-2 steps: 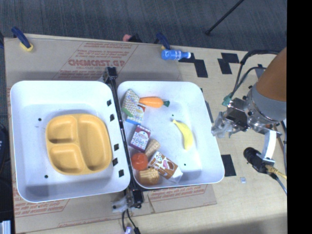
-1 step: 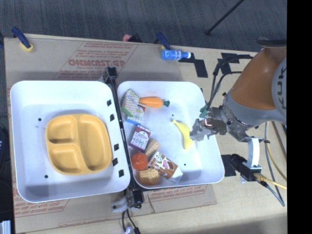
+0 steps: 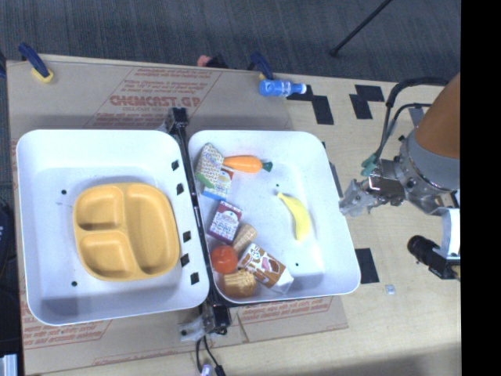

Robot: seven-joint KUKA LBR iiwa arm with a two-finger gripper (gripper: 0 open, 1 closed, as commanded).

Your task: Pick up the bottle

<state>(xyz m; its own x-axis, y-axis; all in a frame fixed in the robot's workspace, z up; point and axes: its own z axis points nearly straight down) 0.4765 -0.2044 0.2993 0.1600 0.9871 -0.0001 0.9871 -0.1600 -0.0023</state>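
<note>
Bottle [image 3: 282,88] flat at bench's far edge, outside both bins, long axis along that edge; gripper [image 3: 354,200] well nearer, right of right bin [image 3: 333,171], finger state unclear

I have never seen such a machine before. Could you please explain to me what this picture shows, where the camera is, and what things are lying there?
The camera is fixed above a bench and looks down at a slant. The grey arm with an orange part, coming in from the right, is a robot; its hand sits beside the right bin, outside it, and holds nothing I can see. The left bin contains a yellow divided tray. The right bin holds toy food: a carrot, a banana, a tomato and small cartons. A blue bottle lies on the bench behind the bins.
</note>
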